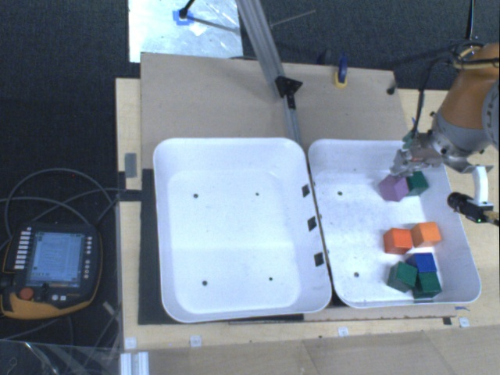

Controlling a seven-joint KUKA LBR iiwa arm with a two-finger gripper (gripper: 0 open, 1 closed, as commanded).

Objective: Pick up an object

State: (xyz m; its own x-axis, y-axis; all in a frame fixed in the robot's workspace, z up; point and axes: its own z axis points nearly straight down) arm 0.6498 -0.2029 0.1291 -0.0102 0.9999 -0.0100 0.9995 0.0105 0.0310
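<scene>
Camera view looks down on the two white bins, and all the action is in the right bin [344,209]. The arm [469,108] comes in from the right with its orange band showing, and the gripper [408,166] is down near the bin's far right corner, right over a purple block [394,187]. Its tips seem to touch the block's top edge, but honestly I can't tell how wide it's spread or whether it actually has a grip on anything. A small dark green block [419,183] sits just beside the purple one, touching it on the right.

Closer to the near right corner there's a cluster: two orange blocks [412,237] side by side, then a blue block [424,262] with a couple of green blocks [405,276] packed against it. The left bin [234,155] sits alongside, and a teach pendant [51,268] lies off to the left of the bench.
</scene>
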